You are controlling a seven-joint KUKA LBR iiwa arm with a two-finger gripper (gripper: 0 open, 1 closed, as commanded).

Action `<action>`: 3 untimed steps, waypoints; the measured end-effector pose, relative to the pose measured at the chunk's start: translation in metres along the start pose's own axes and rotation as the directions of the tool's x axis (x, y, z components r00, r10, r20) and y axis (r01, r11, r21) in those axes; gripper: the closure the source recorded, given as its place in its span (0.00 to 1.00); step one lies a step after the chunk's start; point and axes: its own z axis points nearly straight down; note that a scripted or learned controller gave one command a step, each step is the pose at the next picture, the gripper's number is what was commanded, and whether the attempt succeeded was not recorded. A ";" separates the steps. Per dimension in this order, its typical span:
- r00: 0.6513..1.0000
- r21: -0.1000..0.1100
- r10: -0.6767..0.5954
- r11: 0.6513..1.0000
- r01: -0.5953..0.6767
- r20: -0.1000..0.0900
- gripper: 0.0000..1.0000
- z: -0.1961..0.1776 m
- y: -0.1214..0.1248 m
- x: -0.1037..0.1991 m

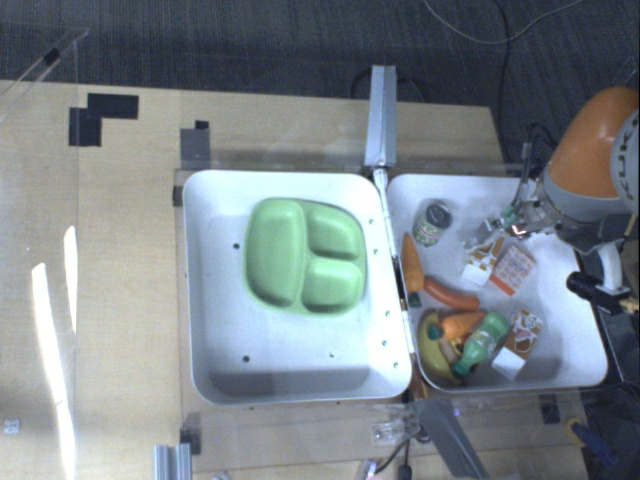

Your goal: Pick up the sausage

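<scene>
While the grey arm with its orange band [600, 158] sits at the far right edge of the right-hand shallow white bin [590, 353], I can make out the tool [520, 218] only as a small dark cluster near that bin's upper right; whether it is released or clenched I cannot tell from this angle, and I see nothing held in it.

I take the sausage to be the slim reddish-orange cylinder [452, 294] lying in the right bin's left half, just below the bin's middle. From the tool it lies down and to the left, not far off but clearly apart. Its long axis runs roughly left to right with a slight downward tilt toward the right end, so I judge the tool would do best closing across that axis.

Crowding matters: a longer orange carrot-like piece [411, 263] stands close to the sausage's left end along the bin's left wall, and a yellow banana [432, 338], an orange lump [462, 325] and a green bottle [480, 340] sit just below it. Small printed cartons [512, 268] lie between sausage and tool.

Labels on the cartons and the little round can [432, 223] are too small for me to read.
</scene>
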 end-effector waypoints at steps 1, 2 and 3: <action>1.000 0.026 -0.027 0.999 0.027 -0.008 0.00 -0.010 -0.090 -0.002; 0.995 0.020 0.096 0.995 -0.096 0.003 0.00 0.010 -0.071 0.041; 0.997 0.031 0.074 0.997 -0.073 -0.010 0.00 0.005 -0.037 0.096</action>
